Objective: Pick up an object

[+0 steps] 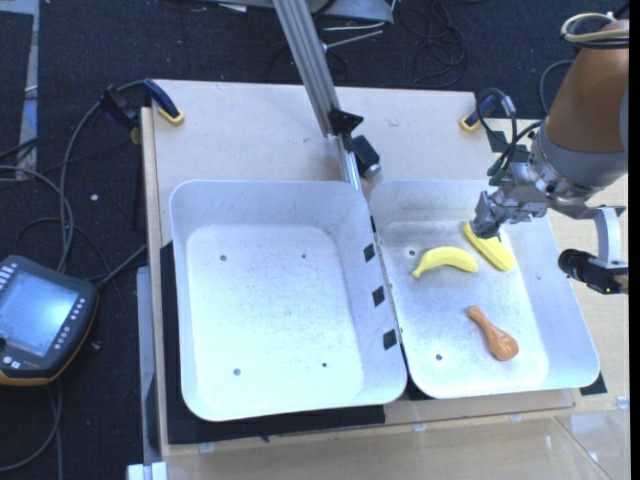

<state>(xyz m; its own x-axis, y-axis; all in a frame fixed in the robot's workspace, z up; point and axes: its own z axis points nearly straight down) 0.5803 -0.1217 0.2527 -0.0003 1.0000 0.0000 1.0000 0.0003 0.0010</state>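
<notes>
Farthest left, off the bench on the dark floor, lies my teach pendant (38,316) with its screen facing up and black cables looping away toward the far side. Next comes the wooden bench (250,128), with a yellow clamp (168,114) on its far left corner and another (470,122) on the far right. The left bin (200,208) sits on it, white and speckled. Along the seam where the two bins meet, a slanted aluminium rail (310,58) comes down from the far side and ends in a black bracket just beyond the bin rims. The right bin (560,308) holds three things. Nearest the seam is a yellow banana (446,261), curved, lying flat about mid-bin. To its right and nearer the camera lies a small orange-brown wooden spoon-like piece (492,333), well apart from the banana. Right of the banana and a little farther away lies a yellow block (492,248), tilted in plan, its far end under my pincer (488,222). My pincer is down at that far end of the block and looks to touch it, but whether my fingers are spread or closed I cannot tell, since the dark tip hides them. Above it my grey wrist and orange band (592,88) reach in from the right.
</notes>
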